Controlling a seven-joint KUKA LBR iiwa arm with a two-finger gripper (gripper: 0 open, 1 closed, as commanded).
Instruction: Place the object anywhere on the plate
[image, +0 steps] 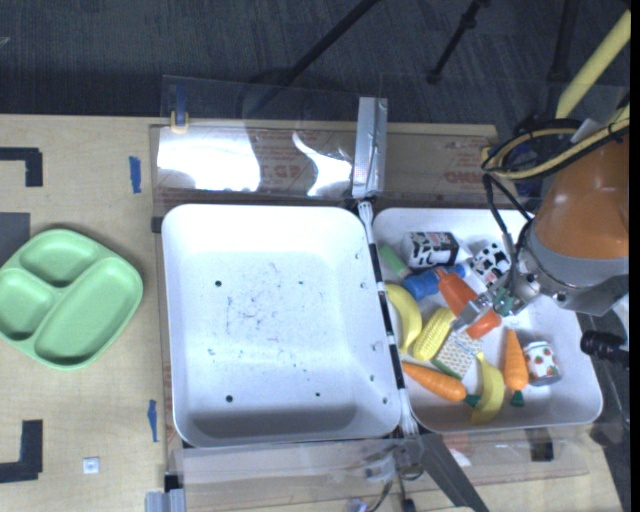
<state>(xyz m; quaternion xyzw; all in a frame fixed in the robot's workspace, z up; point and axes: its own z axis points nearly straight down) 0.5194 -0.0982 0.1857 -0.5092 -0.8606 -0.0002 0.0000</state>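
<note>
The camera view looks down on a bench (90, 140) carrying two white bins: the left bin (275, 320) with a bare scuffed floor, and the right bin (575, 395) crowded with toy food. Well to the left of both bins sits the green plate (68, 297), a divided dish with nothing on it, so the task looks barely begun; a toy has yet to be lifted, carried across the left bin and set down there. The arm (585, 215) reaches in from the right, its orange band above the right bin and its wrist angled down toward the pile. The gripper (497, 300) sits low among the toys, just beside an orange carrot (455, 292) and near a corn cob (433, 333) and a banana (404, 312). Whether it is open or closed I cannot tell, and no toy is visibly gripped
</note>
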